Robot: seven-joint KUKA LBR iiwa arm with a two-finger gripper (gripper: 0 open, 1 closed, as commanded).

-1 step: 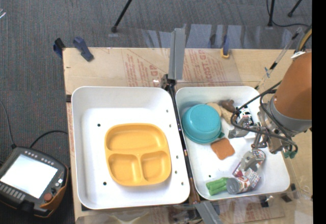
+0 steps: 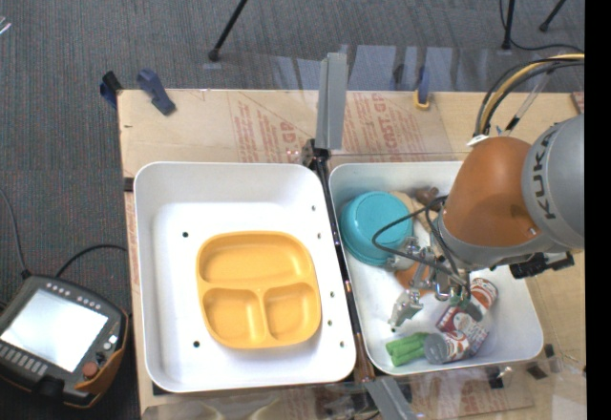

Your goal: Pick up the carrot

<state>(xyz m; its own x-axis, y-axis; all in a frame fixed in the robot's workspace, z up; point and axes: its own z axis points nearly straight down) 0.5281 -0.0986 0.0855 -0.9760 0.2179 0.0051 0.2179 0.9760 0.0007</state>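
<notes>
peeking out beneath the arm [image 2: 496, 208], the carrot [image 2: 409, 267] hides its axis; jaws' state unclear

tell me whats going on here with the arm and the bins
A grey and orange robot arm reaches into the right bin, its tool low among a clutter of things: a teal bowl, a crushed red and white can, a green item and something orange, possibly the carrot, mostly hidden under the arm. Nothing is visibly between the tool's fingers. The left bin holds a yellow divided tray.
</notes>
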